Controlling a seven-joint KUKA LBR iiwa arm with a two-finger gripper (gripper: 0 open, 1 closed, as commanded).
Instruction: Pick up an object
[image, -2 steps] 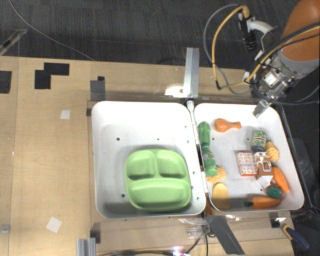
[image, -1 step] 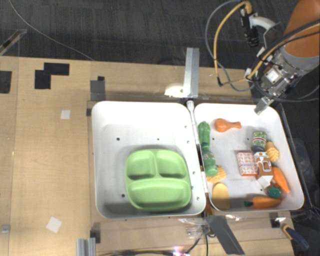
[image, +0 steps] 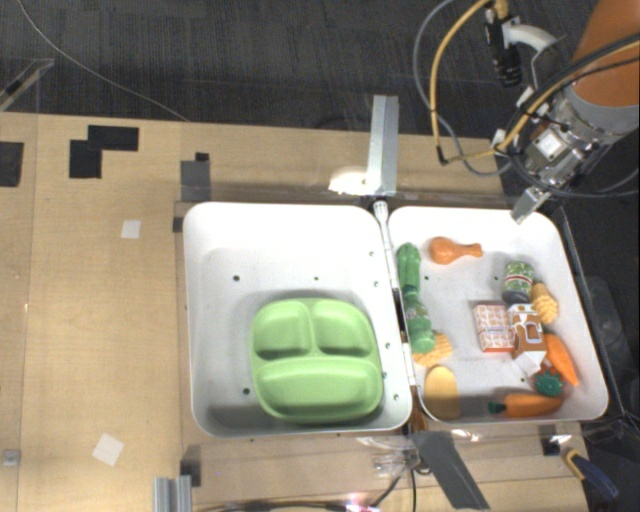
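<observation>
Arm parked over far right corner of right bin; nothing visibly gripped.

Gripper (image: 527, 203) sits at the rim of the right bin (image: 480, 222), above its far corner; cannot tell finger state. Below it in that bin: orange drumstick toy (image: 455, 250), green bottle (image: 409, 272) lying along the left wall, corn (image: 434, 348), small can (image: 517, 277), printed box (image: 494, 327) with unreadable print, carrot (image: 559, 358), second carrot (image: 532, 404) at near edge, yellow piece (image: 441, 384). Left bin (image: 220, 240) holds a green divided tray (image: 315, 358). Yellow and black cables (image: 450, 90) loop beside the wrist.
</observation>
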